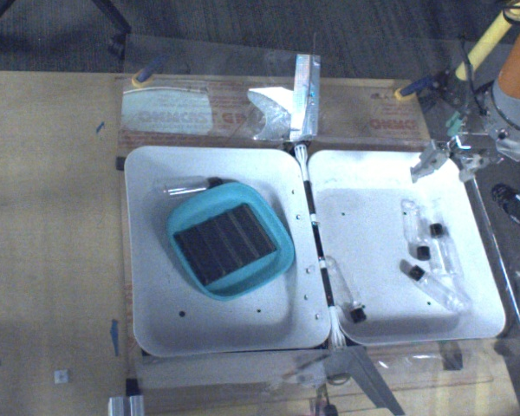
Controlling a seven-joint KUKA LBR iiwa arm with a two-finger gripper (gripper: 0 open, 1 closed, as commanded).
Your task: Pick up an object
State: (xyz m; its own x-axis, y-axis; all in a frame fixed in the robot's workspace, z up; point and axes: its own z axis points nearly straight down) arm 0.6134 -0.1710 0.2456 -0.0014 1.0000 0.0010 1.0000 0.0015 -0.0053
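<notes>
My claw (442, 159) is hovering over the right bin's (373, 319) far right corner, fingers spread apart, gripping nothing. 3 clear black-capped tubes (429, 254) are lying near its right edge. A teal tray (230, 241) is sitting mid left bin (152, 319).

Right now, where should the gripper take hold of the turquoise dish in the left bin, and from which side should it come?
Probably from straight above, gripping the raised rim of the turquoise dish. It lies flat and looks too wide to span, so one finger would go inside the rim and one outside. The rim towards the bin's near corner has bare floor beside it.
</notes>
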